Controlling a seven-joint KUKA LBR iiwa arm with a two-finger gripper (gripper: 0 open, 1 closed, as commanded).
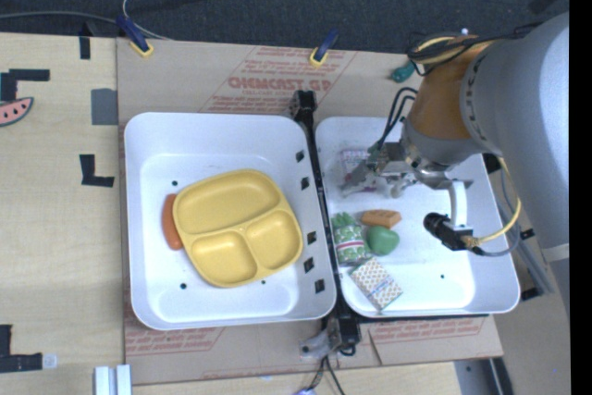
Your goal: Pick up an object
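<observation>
Here we see the gripper [368,180], open/closed state unclear, w/ the orange object [380,218] just at its 6 o'clock.

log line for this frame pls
hand over right bin | orange piece, green piece beneath | yellow tray left bin

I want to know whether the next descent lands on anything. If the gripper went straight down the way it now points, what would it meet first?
Probably bare floor of the right bin. The gripper hangs over the bin's upper left part, just above the orange piece and the green pieces; from this slanted view, depth is uncertain.
</observation>
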